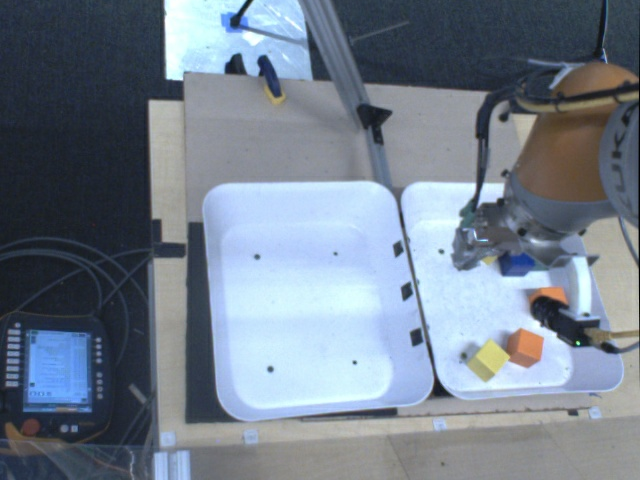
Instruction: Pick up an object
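The right bin (440, 298) holds a yellow block (489, 359) and an orange block (525, 347) near its front edge. A blue block (516, 264) lies farther back, partly under the arm. Another orange piece (549, 297) sits at the bin's right side next to a black part. My gripper (470, 251) hangs low over the middle of the right bin, just left of the blue block. Nothing shows between its metal fingers, and their spacing is hidden by the wrist.
The left bin (230, 268) sits beside the right one, joined by black clips (407, 290). A grey pole (340, 58) slants across the back. A teach pendant (55, 373) lies off the bench at the left. A yellow-and-blue tool (270, 78) rests on the board behind.
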`<state>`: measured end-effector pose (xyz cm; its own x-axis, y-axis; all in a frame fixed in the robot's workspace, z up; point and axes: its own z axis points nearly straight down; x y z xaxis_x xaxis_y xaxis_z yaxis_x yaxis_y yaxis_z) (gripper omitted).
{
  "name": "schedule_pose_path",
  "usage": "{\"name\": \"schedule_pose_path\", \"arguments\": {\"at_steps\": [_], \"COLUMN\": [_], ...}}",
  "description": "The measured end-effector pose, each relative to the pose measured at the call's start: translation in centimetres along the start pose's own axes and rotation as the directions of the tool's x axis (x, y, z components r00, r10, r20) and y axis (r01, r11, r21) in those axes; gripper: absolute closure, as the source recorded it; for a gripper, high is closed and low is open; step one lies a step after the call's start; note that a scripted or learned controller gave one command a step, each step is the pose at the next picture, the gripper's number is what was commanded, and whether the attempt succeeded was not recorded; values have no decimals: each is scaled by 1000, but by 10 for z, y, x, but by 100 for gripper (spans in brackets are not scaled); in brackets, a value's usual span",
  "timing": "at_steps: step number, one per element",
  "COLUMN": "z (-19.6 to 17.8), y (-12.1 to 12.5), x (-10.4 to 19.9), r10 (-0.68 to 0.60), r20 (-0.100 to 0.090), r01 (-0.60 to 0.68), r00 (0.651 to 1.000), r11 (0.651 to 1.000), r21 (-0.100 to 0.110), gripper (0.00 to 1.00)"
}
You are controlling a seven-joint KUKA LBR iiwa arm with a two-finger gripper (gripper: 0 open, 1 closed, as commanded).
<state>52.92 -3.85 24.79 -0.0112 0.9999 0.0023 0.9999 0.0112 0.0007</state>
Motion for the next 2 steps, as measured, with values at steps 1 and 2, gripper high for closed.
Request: {"name": "schedule_pose_path", "arguments": {"at_steps": [1, 2], "z": [0, 11], "y": [20, 33], "x": [42, 94], "r10": [2, 1], "r20": [2, 1], "r01": [-2, -1], "r00": [1000, 1000], "r11": [1000, 1000], "r21": [-3, -1], "gripper": [100, 100]}}
